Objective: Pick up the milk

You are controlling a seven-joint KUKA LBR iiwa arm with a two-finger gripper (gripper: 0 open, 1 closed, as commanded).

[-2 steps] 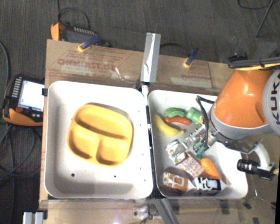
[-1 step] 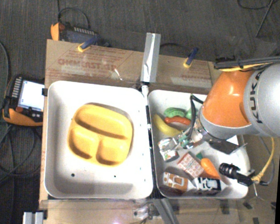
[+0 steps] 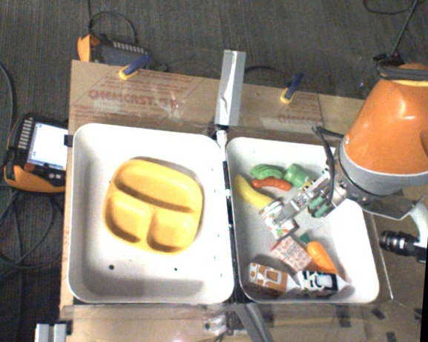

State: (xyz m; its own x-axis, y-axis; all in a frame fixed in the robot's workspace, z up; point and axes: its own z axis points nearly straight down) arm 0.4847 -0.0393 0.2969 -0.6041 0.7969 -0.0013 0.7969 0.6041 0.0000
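Reaching: gripper (image 3: 294, 207) is hovering at the milk carton (image 3: 277, 217) in the right bin (image 3: 371, 251).
Jaws: cannot tell.
Progress: milk is not yet lifted.

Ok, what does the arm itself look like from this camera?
The arm is a bulky rounded shape with a glossy orange band sitting over a grey body. Its end effector is a small metallic assembly, silver-grey with green bits near its base. A thin dark cable curves down the arm's near side toward the end effector.
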